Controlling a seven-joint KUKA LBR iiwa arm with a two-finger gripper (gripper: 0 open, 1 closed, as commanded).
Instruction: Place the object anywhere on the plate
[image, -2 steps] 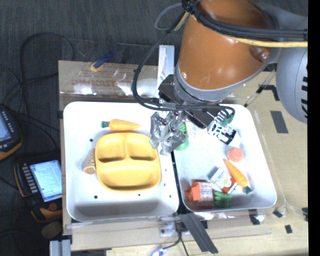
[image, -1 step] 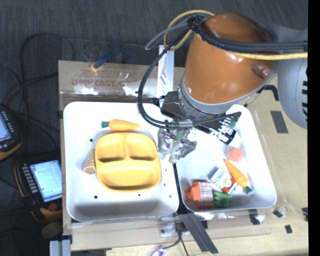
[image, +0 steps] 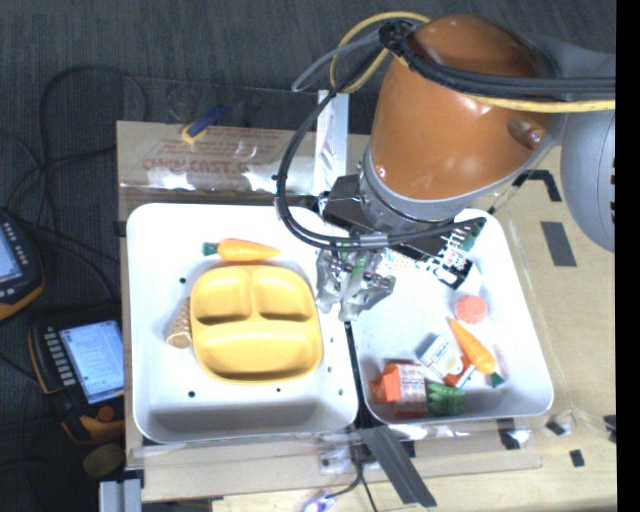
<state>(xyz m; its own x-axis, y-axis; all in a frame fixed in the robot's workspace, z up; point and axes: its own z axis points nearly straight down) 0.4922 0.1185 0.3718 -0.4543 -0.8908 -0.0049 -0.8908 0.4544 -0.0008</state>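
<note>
A yellow plate (image: 256, 322) with three compartments lies in the left bin (image: 150, 300). A toy carrot (image: 245, 249) rests in that bin just beyond the plate's far rim, and a tan cone (image: 179, 325) leans against its left side. My gripper (image: 350, 288) hangs low over the divider between the two bins, just right of the plate's far right corner. The big orange wrist above hides much of it.
The right bin (image: 530, 340) holds a second carrot (image: 473, 348), a pink-red round piece (image: 472, 308), a small white carton (image: 436, 350), an orange-red box (image: 400, 383), a green item (image: 446, 398) and a black-and-white packet (image: 456, 256). Cables loop above the left bin.
</note>
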